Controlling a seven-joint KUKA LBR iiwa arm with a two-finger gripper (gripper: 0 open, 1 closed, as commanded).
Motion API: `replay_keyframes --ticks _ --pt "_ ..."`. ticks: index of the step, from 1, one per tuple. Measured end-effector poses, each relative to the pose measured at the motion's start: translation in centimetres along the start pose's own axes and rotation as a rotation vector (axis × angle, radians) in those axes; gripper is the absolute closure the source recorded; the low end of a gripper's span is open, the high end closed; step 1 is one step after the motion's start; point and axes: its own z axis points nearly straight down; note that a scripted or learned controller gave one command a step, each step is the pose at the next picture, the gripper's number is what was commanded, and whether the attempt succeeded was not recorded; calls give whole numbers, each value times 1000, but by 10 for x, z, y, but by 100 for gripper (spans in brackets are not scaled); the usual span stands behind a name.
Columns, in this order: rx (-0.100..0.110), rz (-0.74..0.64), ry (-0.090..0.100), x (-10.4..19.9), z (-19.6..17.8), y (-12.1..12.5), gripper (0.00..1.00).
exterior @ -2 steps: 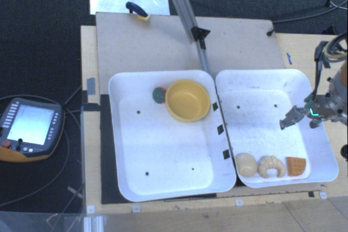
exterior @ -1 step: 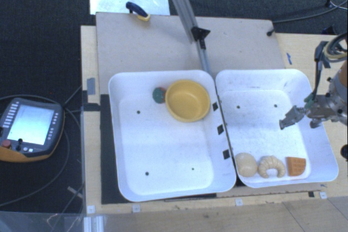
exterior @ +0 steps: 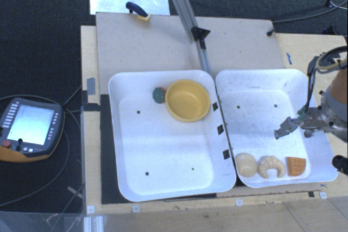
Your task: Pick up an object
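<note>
In the right bin, along its near edge, lie a pale round bun, a cream croissant and an orange-brown square piece. My gripper reaches in from the right and hovers over the right bin's right half, above and a little behind the croissant and the square piece. Nothing shows between its fingers. In the left bin a yellow bowl sits at the far right corner, with a small dark green ball touching its left side.
A grey pole slants across the board behind the bins down to their join. A teach pendant lies on the floor at left. A dark clamp with a yellow tip sits at the board's far edge.
</note>
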Motion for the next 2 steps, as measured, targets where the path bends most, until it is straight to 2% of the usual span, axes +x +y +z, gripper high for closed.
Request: replay_keyframes --ticks 1,2 --pt "1 -1 0 10 49 -3 0" --pt "1 0 0 2 107 -5 0"
